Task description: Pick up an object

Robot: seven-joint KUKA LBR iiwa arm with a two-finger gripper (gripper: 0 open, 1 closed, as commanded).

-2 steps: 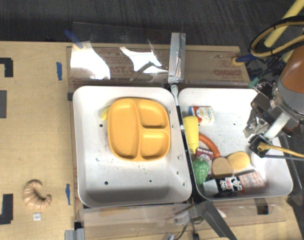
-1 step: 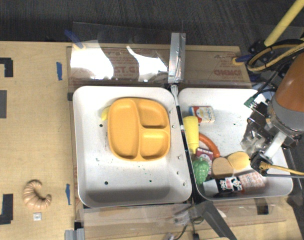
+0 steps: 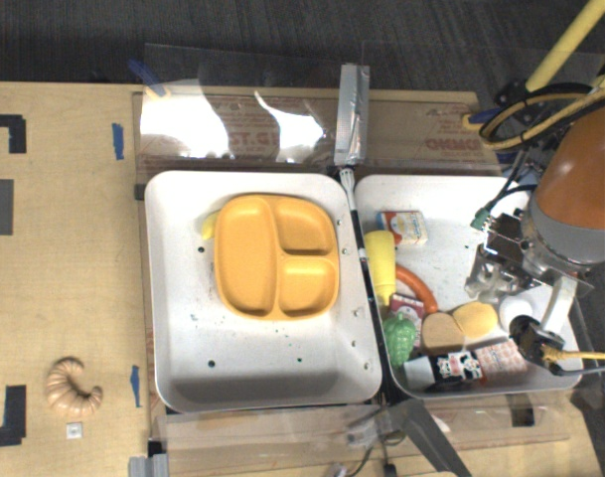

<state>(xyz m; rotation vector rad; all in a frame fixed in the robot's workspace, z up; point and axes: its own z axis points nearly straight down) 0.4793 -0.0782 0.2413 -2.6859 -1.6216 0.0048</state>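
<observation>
Brown wood makes up the counter, and two white bins sit on it side by side. The right bin is full of small things to pick up. A soft yellow lump and a brown round lump touch each other near the front. Just in front of them a bottle with a dark cap lies on its side. A bumpy green thing sits at the left wall of this bin. Behind it is a long orange thing, and a yellow bottle lies along the same wall. A little white and red box is near the back.

The end effector is low in the right bin, just behind the yellow lump and right of the orange thing. I cannot tell if it is open or closed, and I cannot see anything held in it. The arm's orange band is above it at the right.

The left bin holds a yellow plate with three parts. A curled tan toy lies on the counter, far to the left. Dark carpet is behind the counter
</observation>
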